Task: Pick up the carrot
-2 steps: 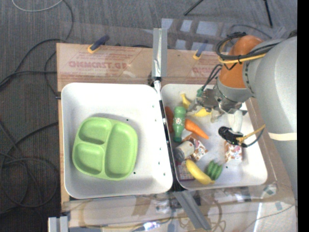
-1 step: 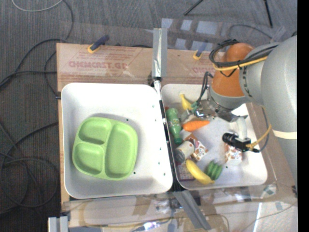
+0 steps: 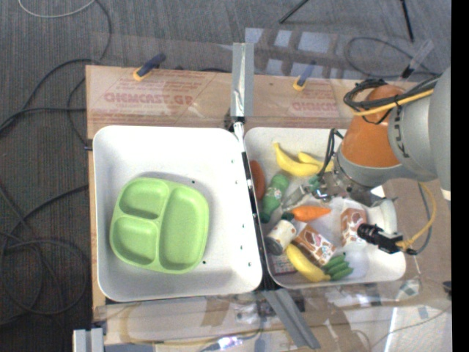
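the pincer [image 3: 316, 189] hangs low in the right bin [image 3: 392, 273], under the arm's orange band [image 3: 370, 147]. whether it is released or clenched cannot be told; its tips are lost in the clutter.

the carrot [image 3: 311, 213] lies just below the pincer in the picture, lengthwise across the bin, not lifted. nothing shows it gripped.

crowding is the main risk, as i judge it:
- a green bottle [image 3: 273, 191] sits just left of the pincer, and a descent off to that side could catch it instead.
- 2 bananas [image 3: 295, 163] lie just above the pincer, near enough to be nudged.
- a white cup [image 3: 281, 235] and a red packet [image 3: 315, 245] sit below the carrot, beyond it from the pincer; a push on the carrot could wedge it against them.
- the carrot is thin and tapered, so a grip near its tip could slip, or it could roll away.

the left bin [image 3: 110, 152], well to the pincer's left, holds a green tray [image 3: 160, 224] and plays no part.
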You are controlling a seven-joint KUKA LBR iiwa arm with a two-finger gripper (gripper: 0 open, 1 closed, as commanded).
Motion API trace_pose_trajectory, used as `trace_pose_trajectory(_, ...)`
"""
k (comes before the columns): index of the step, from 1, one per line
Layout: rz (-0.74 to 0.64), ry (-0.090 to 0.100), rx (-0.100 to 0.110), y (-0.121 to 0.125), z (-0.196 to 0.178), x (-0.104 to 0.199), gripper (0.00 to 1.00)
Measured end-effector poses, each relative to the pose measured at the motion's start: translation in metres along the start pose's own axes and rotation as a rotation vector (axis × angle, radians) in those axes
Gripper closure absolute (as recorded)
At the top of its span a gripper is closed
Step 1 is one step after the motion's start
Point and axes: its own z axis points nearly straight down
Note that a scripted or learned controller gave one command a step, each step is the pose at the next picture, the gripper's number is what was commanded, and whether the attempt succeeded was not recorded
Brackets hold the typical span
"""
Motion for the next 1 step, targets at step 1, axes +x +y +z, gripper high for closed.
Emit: trace_pose_trajectory(1,-0.002,0.005,0.004,0.0001,-0.0056,0.0018,1.00)
